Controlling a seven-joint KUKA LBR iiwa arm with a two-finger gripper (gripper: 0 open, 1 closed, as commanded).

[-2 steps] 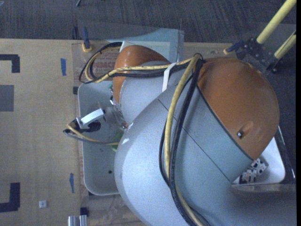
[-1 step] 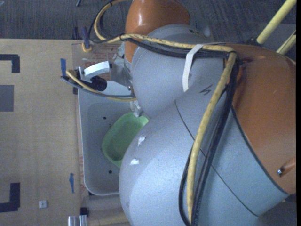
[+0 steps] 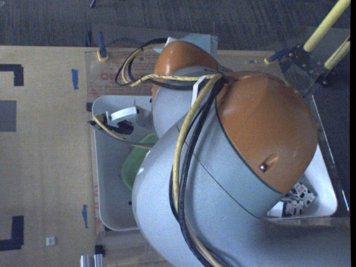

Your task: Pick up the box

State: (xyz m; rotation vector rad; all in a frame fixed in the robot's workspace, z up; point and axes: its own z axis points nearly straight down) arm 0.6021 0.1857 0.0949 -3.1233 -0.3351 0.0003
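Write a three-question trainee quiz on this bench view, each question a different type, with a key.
1. True or false: the arm covers much of both white bins.
2. Multiple choice: what lies in the left bin beside the arm? A) a green item B) a red ball C) a metal spoon
3. Fill in: the patterned item peeking out under the arm's orange cap sits in the ____ bin.

Key: 1 true; 2 A, the green item; 3 right.
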